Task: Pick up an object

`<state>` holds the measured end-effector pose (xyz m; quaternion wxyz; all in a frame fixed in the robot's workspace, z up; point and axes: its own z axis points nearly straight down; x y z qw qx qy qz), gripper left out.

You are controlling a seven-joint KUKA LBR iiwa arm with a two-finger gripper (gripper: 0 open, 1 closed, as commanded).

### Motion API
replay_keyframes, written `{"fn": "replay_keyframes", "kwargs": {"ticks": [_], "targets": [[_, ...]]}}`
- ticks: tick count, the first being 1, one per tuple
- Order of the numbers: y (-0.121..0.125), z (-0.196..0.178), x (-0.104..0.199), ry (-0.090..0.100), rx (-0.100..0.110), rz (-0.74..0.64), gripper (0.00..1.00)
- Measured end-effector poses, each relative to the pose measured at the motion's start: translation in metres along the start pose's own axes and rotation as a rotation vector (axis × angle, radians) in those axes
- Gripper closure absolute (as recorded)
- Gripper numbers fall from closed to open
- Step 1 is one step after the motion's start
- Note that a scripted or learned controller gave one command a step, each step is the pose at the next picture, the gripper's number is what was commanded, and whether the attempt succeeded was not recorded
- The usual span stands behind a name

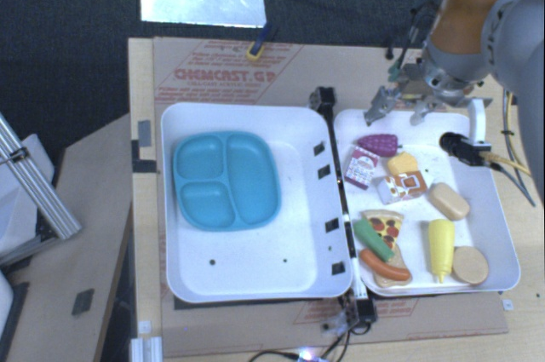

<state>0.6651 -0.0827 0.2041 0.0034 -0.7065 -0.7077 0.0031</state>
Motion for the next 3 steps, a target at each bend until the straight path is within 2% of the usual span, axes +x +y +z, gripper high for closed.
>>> {"fn": "replay_keyframes", "kwargs": {"ticks": [1,2,3], "targets": [[0.002,-0.006,0.0,-0.001,-0.011,-0.001,0.0],[0.003,0.048,-0.01,-0.001,-0.007,0.001,0.0],[0.0,0.091,-0.005,-0.001,-0.009,0.0,0.0]]}}
